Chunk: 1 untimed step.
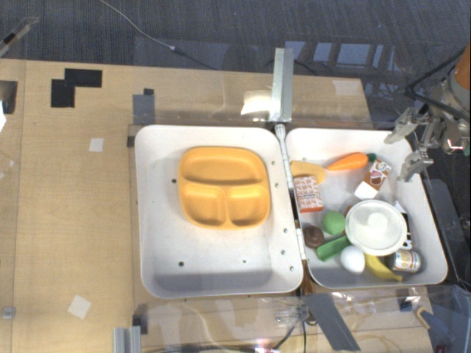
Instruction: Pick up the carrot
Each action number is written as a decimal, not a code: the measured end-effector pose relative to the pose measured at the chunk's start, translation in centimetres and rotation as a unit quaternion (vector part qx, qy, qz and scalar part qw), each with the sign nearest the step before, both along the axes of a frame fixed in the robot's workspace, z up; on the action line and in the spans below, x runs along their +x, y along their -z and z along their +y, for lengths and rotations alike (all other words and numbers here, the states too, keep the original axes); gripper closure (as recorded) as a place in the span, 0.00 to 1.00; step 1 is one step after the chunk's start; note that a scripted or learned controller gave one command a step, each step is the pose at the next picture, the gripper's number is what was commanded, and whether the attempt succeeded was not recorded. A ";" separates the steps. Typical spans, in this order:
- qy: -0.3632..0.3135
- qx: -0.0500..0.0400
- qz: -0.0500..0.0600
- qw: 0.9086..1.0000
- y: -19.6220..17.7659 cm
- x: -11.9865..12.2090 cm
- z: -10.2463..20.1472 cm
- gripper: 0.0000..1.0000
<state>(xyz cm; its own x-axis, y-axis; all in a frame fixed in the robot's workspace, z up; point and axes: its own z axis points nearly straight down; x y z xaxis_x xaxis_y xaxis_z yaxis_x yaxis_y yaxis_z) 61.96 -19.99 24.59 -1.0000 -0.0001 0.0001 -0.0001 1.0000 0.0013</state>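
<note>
Bench: pale wood under dark carpet, bearing two shallow white bins side by side; I work in the right bin [434, 267].
Tool: my gripper [412, 144] hangs over the right bin's far right corner, fingers spread apart and pointing down, nothing between them.
Carrot: the carrot [347, 162] lies near the far edge of the right bin, about midway along it, orange body slanting with its green end toward my side.
Neighbours: a small brown carton [378, 173] sits just beside the green end; a yellow wedge [308, 170] lies just beside the other end; the white bowl [376, 224] is nearer the bin's front.
Left bin: a yellow divided plate [224, 186] sits in it, well apart from my work.
Approach: I judge I should travel along the far edge, turn the fingers across the carrot's body, and come down at its thick middle.
Risk: the carton is close, so a finger may clip it; closing near the tapered end could let the carrot slip.
</note>
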 end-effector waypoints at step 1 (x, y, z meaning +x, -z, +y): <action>-0.021 -0.001 -0.005 1.000 11.0 3.4 -0.4 0.00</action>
<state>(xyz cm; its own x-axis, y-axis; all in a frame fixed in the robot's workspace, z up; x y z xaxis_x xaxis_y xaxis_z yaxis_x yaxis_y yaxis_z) 65.39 -20.41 13.61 -0.9991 -0.0425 -0.0094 -0.0425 0.9991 -0.0017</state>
